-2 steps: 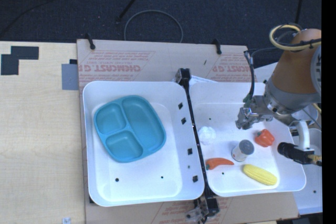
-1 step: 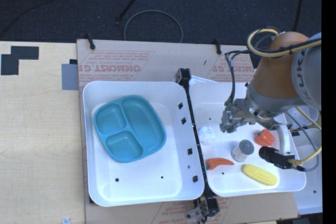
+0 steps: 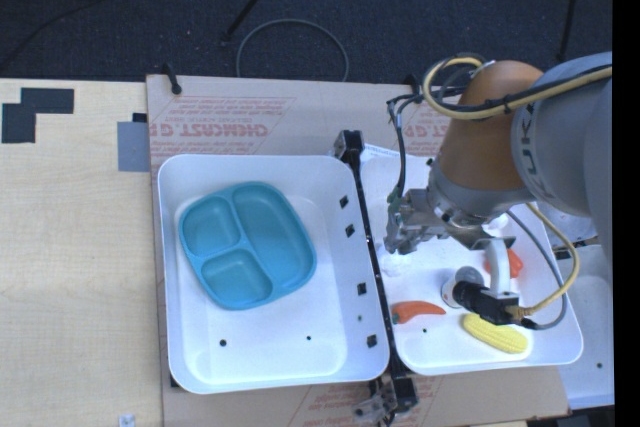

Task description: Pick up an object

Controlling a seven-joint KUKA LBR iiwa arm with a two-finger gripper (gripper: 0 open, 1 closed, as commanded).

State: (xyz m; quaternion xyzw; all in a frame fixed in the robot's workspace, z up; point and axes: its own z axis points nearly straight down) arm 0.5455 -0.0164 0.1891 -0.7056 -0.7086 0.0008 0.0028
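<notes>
Gripper (image 3: 400, 235) is hanging over the right bin (image 3: 432, 347), at its left side just beside the dividing wall, w/ the arm (image 3: 500, 145) reaching in from the right. Claw state: can't tell, open vs closed isn't showing from this angle. Candidate objs are all lying in the right bin, nearer than the gripper:

- red-orange pepper-like piece (image 3: 418, 311), near the left wall & apart from the claw
- yellow corn cob (image 3: 495, 334), at the near right
- small orange item (image 3: 514, 264), further right, partly hidden behind wrist hardware

Blue divided plate (image 3: 245, 243) is sitting flat in the left bin (image 3: 260, 350).
</notes>
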